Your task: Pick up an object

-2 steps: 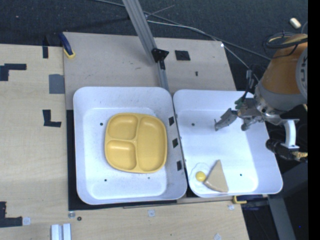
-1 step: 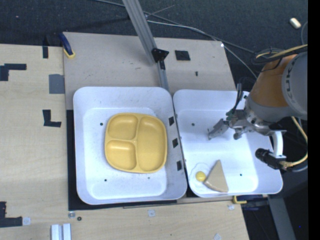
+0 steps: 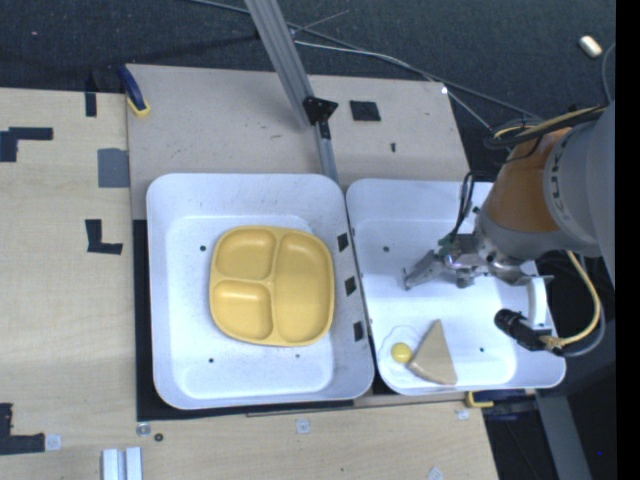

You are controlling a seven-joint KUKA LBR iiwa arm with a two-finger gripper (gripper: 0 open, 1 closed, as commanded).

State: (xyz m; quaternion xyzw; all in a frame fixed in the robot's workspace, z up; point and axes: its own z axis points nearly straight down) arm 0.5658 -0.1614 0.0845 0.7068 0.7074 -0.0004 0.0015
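A yellow plate with three compartments (image 3: 272, 285) lies in the left bin (image 3: 180, 368). In the right bin (image 3: 400, 208), a tan wedge-shaped piece (image 3: 435, 353) rests near the front edge, and a small yellow ball (image 3: 401, 352) touches its left side. My gripper (image 3: 428, 269) hangs over the middle of the right bin, above and behind the wedge and apart from it. The grey arm with its orange band (image 3: 520, 193) comes in from the right. I see nothing held in the gripper.
A grey metal post (image 3: 290, 58) slants down from the top to the gap between the two bins. Black and yellow cables (image 3: 560, 338) loop around the wrist at the right bin's right edge. A wooden bench surrounds the bins.
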